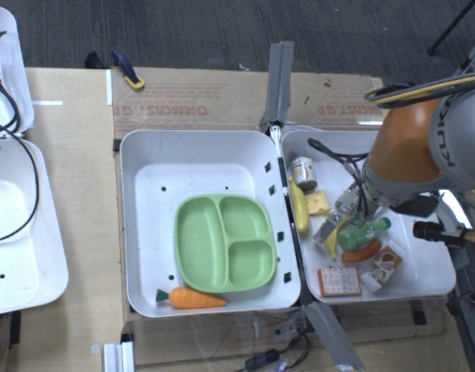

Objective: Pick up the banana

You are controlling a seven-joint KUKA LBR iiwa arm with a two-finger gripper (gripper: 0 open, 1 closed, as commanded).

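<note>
The banana (299,207) is yellow and lies lengthwise along the left wall of the right bin (423,285). My gripper (339,222) hangs low over the middle of that bin, a short way right of the banana and apart from it. It sits just above a green bottle (363,234) and a small yellow piece (330,245). The orange band of the arm (404,149) rises behind it and hides part of the bin's back right.
A small can (302,170) and a yellow cheese wedge (318,203) lie by the banana's far end. A red pepper-like item (363,252), a small carton (383,267) and a flat box (339,280) crowd the front. The left bin (144,208) holds a green divided plate (225,242) and a carrot (192,299).
</note>
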